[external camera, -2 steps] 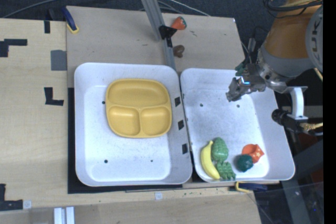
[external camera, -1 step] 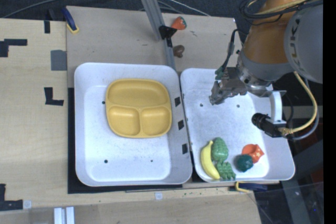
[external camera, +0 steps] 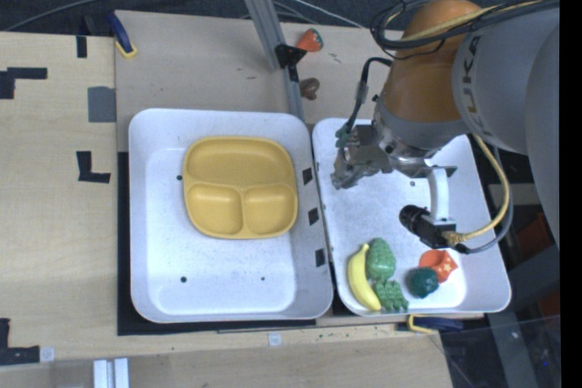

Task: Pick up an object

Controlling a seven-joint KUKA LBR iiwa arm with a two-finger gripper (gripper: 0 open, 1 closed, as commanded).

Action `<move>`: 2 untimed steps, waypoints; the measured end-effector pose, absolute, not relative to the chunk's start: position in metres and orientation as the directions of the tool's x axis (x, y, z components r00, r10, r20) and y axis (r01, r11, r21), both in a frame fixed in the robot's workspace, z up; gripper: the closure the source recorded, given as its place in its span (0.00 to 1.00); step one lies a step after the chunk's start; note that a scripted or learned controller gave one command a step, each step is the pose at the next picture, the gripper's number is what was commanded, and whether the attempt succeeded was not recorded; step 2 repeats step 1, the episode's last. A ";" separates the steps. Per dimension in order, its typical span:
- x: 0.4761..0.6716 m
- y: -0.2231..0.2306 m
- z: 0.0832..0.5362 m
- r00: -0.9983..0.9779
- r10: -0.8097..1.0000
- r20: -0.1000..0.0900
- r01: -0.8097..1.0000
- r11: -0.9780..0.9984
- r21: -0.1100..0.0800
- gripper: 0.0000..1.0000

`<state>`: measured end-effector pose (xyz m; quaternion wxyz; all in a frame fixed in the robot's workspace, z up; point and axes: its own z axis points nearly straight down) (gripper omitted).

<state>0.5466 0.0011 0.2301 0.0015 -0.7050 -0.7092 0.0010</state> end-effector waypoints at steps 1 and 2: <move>0.551 0.051 0.222 -0.007 1.000 0.001 1.000 0.007 -0.003 1.00; 0.551 0.051 0.222 -0.007 1.000 0.001 1.000 0.007 -0.003 1.00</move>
